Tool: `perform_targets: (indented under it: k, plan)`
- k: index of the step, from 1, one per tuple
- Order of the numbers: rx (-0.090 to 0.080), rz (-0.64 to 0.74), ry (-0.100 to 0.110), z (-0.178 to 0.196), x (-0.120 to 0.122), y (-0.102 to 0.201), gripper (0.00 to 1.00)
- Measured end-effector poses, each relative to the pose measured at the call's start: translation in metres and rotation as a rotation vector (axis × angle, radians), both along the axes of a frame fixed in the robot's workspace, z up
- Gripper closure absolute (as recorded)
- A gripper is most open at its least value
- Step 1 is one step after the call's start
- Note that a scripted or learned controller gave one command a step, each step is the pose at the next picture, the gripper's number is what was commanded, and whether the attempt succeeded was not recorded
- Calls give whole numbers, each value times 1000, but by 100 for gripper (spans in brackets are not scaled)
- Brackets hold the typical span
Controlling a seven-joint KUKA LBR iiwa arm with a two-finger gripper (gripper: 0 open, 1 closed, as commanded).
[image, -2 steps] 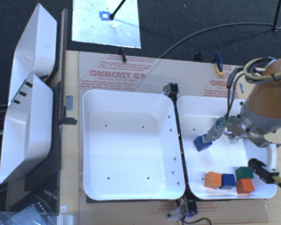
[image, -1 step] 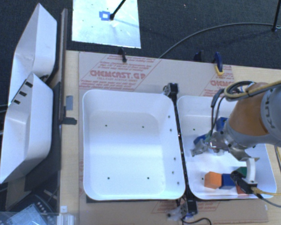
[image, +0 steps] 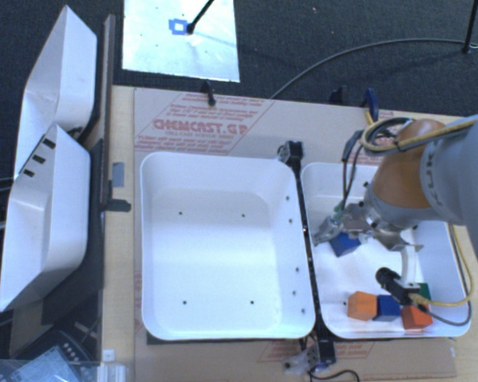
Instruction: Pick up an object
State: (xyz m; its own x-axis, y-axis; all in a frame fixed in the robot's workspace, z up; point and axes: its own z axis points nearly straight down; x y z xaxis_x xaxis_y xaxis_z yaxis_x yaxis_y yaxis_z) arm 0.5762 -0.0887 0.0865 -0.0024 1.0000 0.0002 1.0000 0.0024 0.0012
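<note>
Right bin (image: 439, 257) of the two on the worktop (image: 227, 118), with the tool (image: 342, 231) lowered over its left half, at about 9 o'clock from the bin's middle and close to the wall shared with the left bin (image: 220, 249). A blue block (image: 345, 247) is seen directly at the tool, on its 6 o'clock side, touching it or just beside it; which of the two cannot be told. Whether the tool is set wide or narrow, and whether the block is gripped, cannot be told either, since the wrist covers the jaws from above.

The block is shown nearly as broad as long, so no clear long axis is offered. Its visible upper edge is turned slightly, running roughly from 8 to 2 o'clock, and one corner is pointed toward 6 o'clock.

Other candidates are grouped well apart, at about 5 o'clock from the tool, near the bin's front rim: an orange block (image: 362, 305), a second blue block (image: 387, 307) and a red-orange block (image: 415, 318), laid close together in a row along the 9-to-3 o'clock line. A small green piece (image: 423, 292) is seen at 12 o'clock of the red-orange block.

The blue block is judged the nearest target; only a short vertical move would be needed.
</note>
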Motion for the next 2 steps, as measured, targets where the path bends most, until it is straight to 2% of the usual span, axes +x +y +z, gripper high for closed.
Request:
perform_targets:
  k: [1, 2]
  plan:
    - [0, -3, -2, 11, 0, -2, 100]
    - [2, 6, -8, 105, 54, 82, 100]
